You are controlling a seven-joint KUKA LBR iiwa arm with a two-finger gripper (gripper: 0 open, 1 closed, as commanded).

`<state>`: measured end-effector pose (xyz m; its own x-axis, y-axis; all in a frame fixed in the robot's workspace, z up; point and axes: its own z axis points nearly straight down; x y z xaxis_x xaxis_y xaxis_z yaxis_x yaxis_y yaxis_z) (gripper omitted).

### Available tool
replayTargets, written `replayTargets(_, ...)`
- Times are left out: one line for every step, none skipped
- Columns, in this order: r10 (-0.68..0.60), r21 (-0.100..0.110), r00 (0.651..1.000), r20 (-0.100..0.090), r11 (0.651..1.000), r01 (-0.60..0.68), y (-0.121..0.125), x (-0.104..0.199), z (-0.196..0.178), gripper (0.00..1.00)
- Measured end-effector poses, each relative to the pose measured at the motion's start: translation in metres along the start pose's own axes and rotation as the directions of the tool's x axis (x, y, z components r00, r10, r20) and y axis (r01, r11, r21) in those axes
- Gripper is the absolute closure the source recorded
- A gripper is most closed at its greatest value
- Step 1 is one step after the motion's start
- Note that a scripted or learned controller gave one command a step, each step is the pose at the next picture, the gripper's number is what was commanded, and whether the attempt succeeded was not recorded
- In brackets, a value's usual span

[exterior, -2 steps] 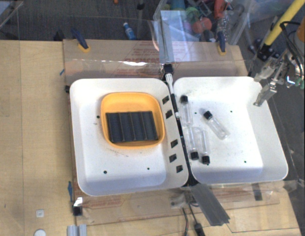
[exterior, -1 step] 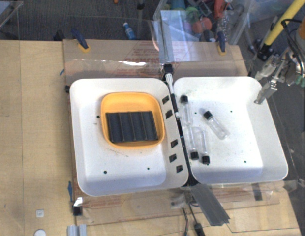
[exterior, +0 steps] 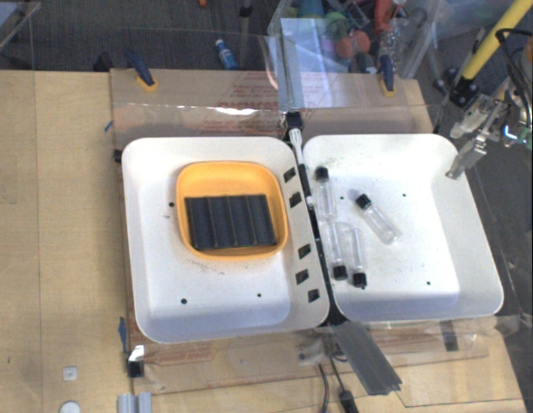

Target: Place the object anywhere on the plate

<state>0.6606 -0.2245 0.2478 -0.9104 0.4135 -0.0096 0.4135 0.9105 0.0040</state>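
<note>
The bench [exterior: 52, 231] carries two white bins set side by side. The left bin [exterior: 155, 299] holds an orange plate [exterior: 191, 181] near its middle, and a dark ribbed block [exterior: 230, 222] lies flat on that plate. The right bin [exterior: 447, 256] holds several clear vials with black caps: one vial [exterior: 376, 218] lies slanted near the bin's middle, and a cluster of vials [exterior: 342, 246] lies close along the bin's left wall, beside the divider between the bins.

The gripper [exterior: 462, 157] hangs over the right bin's far right corner, well apart from every vial. The view there is cluttered and small, so whether its jaws are parted or closed cannot be told, though nothing shows between them.

The step in hand looks like the approach before a pick, with the placing not yet begun. If the object meant is one of the vials, the slanted one seems the easier target, since it lies free of the wall. The next move calls for travel toward the bin's middle, a descent with the jaws set across the vial's narrow width, and then a lift over the divider to the plate.
</note>
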Motion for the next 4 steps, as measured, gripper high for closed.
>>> replayTargets(0.025,0.000,1.000,-0.003,1.000,-0.025,-0.0004,0.0012,0.0013,0.00)
replayTargets(-0.131,0.001,0.991,-0.005,0.991,0.131,0.0028,0.0041,0.0092,0.00)
replayTargets(-0.235,0.001,0.972,-0.001,0.972,0.235,0.0051,-0.0002,0.0044,0.00)
replayTargets(-0.278,0.001,0.961,-0.002,0.961,0.278,0.0035,0.0029,-0.0006,0.00)
